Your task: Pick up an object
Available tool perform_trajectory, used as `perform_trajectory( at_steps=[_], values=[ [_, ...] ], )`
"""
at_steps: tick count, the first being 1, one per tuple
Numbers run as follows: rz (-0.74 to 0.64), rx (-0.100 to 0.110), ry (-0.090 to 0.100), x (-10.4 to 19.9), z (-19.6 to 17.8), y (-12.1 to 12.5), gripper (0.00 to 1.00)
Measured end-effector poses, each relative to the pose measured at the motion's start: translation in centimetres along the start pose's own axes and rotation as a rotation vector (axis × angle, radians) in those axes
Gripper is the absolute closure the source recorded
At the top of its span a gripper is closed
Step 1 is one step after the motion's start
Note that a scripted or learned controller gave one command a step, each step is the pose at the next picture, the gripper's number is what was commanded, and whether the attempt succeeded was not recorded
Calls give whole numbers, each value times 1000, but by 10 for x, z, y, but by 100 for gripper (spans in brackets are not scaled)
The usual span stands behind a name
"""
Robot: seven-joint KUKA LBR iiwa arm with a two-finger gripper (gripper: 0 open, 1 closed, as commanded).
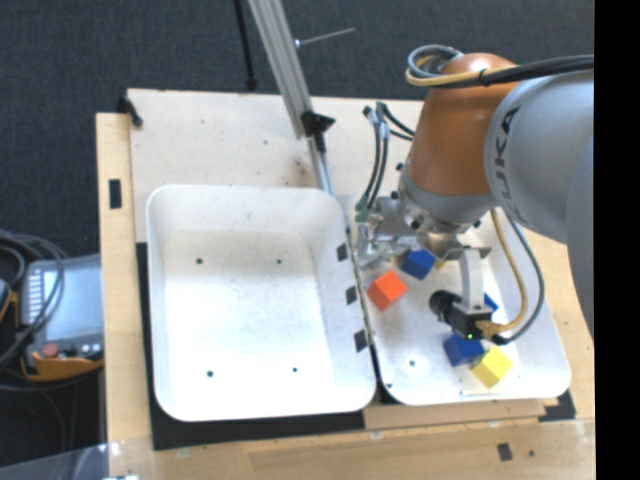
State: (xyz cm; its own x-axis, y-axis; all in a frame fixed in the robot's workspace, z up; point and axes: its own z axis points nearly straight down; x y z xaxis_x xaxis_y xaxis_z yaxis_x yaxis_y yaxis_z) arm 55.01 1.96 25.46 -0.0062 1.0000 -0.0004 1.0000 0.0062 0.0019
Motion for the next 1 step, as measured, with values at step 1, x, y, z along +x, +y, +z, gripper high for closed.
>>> perform_trajectory(
  at_steps=[1],
  values=[
    [0, 4, 1, 48, 17, -1, 100]
  ],
)
